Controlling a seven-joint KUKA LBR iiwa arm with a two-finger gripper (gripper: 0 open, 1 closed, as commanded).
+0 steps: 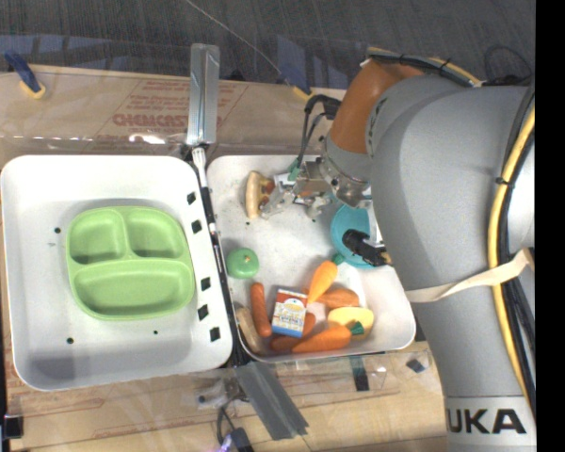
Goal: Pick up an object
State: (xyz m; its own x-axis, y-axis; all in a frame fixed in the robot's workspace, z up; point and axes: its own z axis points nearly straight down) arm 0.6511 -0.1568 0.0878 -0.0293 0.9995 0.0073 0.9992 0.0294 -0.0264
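My gripper (pixel 287 192) is low in the back part of the right bin (pixel 264 172), just right of a toy pizza slice (pixel 255 194) that lies on the bin floor. The arm's grey body and orange band cover the bin's right side. Toy food lies heaped at the bin's front: an orange carrot (pixel 321 278), a small juice carton (pixel 288 312), a sausage (pixel 258 306), a yellow piece (pixel 350 318) and more orange pieces. A green and orange round toy (pixel 242 263) sits near the bin's left wall. A teal cup (pixel 350 231) is partly under the arm.
The left bin (pixel 38 347) holds a green divided plate (pixel 129 259). A grey metal divider bar (pixel 202 97) stands between the bins at the back. Cardboard covers the bench behind the bins.
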